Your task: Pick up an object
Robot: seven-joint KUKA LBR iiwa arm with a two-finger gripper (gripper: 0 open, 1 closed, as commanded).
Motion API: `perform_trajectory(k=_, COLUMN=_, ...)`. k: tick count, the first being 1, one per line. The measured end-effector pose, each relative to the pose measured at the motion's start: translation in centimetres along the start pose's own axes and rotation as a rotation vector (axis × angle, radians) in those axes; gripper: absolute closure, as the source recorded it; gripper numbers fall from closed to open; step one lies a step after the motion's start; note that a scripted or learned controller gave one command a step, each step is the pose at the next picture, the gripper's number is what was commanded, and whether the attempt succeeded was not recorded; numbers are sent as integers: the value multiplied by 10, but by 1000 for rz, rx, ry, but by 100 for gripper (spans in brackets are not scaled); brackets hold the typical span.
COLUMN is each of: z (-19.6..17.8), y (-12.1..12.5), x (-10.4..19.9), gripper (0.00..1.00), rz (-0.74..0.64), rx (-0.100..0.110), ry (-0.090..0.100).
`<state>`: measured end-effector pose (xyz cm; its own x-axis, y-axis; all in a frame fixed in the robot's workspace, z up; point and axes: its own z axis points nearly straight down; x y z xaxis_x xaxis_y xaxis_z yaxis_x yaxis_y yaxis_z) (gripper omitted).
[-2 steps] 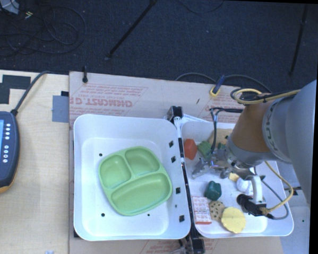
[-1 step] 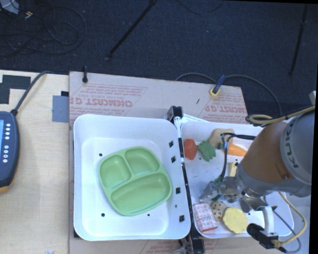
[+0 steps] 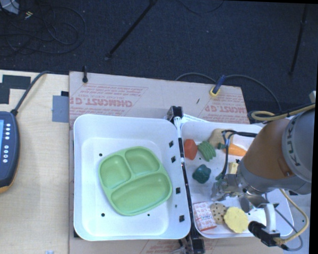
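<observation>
Nearest me, I see a yellow lump (image 3: 236,219), a cookie (image 3: 217,209) and a red-and-white packet (image 3: 204,215) in the right bin (image 3: 201,132) — gripper (image 3: 223,186) just above them. Beyond lie a teal block (image 3: 201,174), then an orange piece (image 3: 189,149).

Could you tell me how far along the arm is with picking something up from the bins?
Done: the arm has reached down into the right bin, with its pincer low among the items. In hand: nothing visibly; I see no object between its fingers. Left: the teal piece, orange piece, green piece and yellow round piece all lie in the bin, so grasp and lift remain.
</observation>
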<state>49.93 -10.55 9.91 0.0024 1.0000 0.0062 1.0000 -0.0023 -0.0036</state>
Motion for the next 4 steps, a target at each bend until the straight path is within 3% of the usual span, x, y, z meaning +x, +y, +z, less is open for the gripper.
perform_trajectory(k=1, z=-93, y=36, x=-54, gripper=100, rz=0, rx=-12, ry=-11)
perform_trajectory(k=2, z=-126, y=113, x=17, gripper=100, rz=-11, rx=-10, ry=-5)
perform_trajectory(k=3, z=-123, y=109, x=12, gripper=0, rz=-5, rx=-1, ry=-6)
perform_trajectory(k=4, z=-47, y=123, x=-35, gripper=0, rz=1, rx=4, ry=-7)
